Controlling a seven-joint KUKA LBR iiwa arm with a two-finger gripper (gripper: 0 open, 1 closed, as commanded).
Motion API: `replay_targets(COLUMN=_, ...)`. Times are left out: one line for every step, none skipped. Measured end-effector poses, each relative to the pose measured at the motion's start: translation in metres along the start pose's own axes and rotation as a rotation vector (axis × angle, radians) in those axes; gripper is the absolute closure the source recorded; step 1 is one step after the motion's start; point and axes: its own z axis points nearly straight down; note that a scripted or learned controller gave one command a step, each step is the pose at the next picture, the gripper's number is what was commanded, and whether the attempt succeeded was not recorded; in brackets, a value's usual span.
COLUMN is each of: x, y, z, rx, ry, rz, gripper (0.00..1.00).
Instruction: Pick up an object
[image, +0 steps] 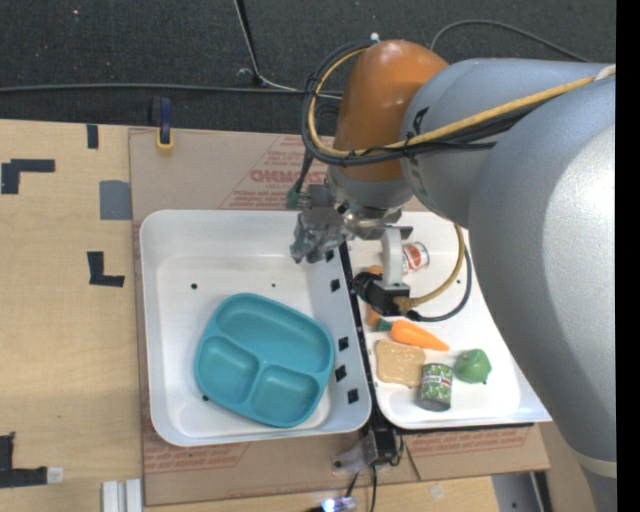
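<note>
Two shallow white bins sit side by side on your bench (60, 300), whose bare top is pale, wood-grained board marked with dark tape; a sheet of brown cardboard (215, 170) lies under the bins. Nearest you in the right bin (505, 400), a small dark green can (436, 386) with a printed label stands by the front wall. Touching its left side lies a flat tan piece shaped like a slice of toast (398, 364). Just right of the can rests a rounded, glossy green toy (474, 366) that looks like a pepper or an apple. Behind the toast a tapered orange carrot (420, 336) lies on its side, tip toward the right. Farther back, a small red and white can (415, 256) lies tipped near the wrist.

In the left bin (175, 250), smooth moulded plastic with rounded corners, you have a teal tray (264, 358) with three shallow compartments and soft, rounded edges, lying flat in the front half and slightly turned.

Beyond it, the gripper (318, 240) hangs over the left bin's rear right corner, close to the wall shared by the bins. Its dark metal parts bunch together, and you cannot tell from here whether the fingers are apart or together; nothing is visible between them. Above it rise the glossy orange band (385, 90) and the matte grey arm (540, 200), with yellowish cable looped around the wrist.
</note>
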Motion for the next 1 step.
replay_targets(x=-0.0022, y=0.0, z=-0.0011, rx=-0.001, ry=-0.001, rz=0.002, gripper=0.0)
